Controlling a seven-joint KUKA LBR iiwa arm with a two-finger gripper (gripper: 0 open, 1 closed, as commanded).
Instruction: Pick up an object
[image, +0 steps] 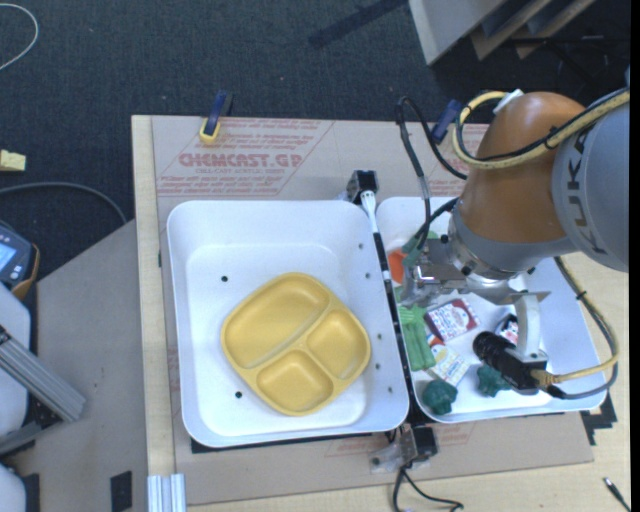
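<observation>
Overhead, arm above right bin; fingers' state unclear; one yellow tray in left bin.

a yellow divided tray lies in the left bin; the arm hangs over the right bin.

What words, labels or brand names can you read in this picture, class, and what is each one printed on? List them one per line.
"CHEMCAST G P" in red, on the brown board under the bins; the smaller red lines around it are too blurred to read.
"KU", cut off at the edge, on the grey arm.
Print on the red and white packet in the right bin: too small to read.
The yellow tray in the left bin carries no text.
</observation>
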